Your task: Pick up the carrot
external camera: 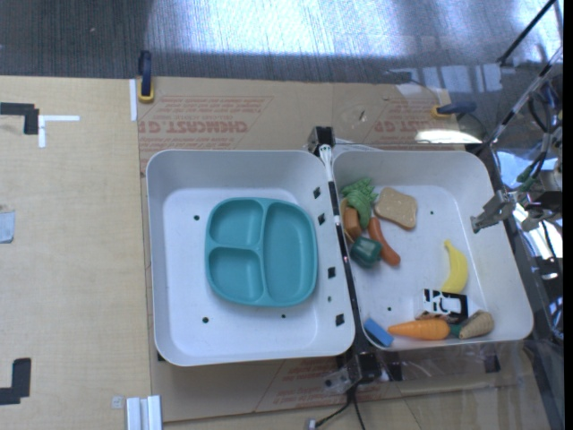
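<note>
The carrot (419, 330) lies flat in the right bin (501, 240), close to the near wall, its long axis running left to right. A small blue piece (378, 333) sits just beside its left end. A brown, potato-like toy (477, 323) is just beside its right end, and a black-and-white tag (445, 304) lies just behind it.

To do this well, I judge the tool should come straight down over the middle of the carrot and close across its narrow width, from far to near, rather than along its length. That avoids the neighbours at both ends. The near wall leaves little room on that side, so the descent needs to be centred carefully or it will catch the rim.

There is a chance of mistaking the target. Two orange-red pieces (385, 243) lie further back on the bin's left side, near a green leafy toy (358, 192) and a dark green piece (365, 253). The one by the near wall reads most plainly as the carrot.

A banana (455, 267) and a bread slice (397, 209) lie well apart from it and should not interfere. The left bin (170, 267) holds a teal divided plate (261, 251).

The arm's pose I cannot make out among the cables and metalwork at the right edge. How wide the tool stands, or whether it holds anything, I cannot tell. The carrot itself rests free on the bin floor with nothing closed on it.
</note>
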`<action>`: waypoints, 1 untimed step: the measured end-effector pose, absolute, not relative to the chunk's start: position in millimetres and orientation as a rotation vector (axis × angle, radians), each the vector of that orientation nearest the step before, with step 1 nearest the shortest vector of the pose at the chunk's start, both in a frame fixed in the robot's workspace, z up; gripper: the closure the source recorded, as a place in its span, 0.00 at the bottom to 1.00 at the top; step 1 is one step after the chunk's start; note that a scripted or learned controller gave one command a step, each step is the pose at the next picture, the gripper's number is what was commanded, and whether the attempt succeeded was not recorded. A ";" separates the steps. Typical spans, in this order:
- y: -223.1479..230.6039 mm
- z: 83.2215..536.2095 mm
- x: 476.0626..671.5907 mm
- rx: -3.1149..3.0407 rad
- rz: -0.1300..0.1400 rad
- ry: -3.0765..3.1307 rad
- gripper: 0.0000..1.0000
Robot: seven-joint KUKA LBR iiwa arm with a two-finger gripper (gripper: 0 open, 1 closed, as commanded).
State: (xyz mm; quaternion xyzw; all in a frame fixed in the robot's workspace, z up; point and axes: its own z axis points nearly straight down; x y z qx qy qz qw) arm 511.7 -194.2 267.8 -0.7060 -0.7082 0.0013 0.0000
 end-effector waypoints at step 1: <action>-151.7 105.9 508.2 -2.364 0.004 -2.064 0.00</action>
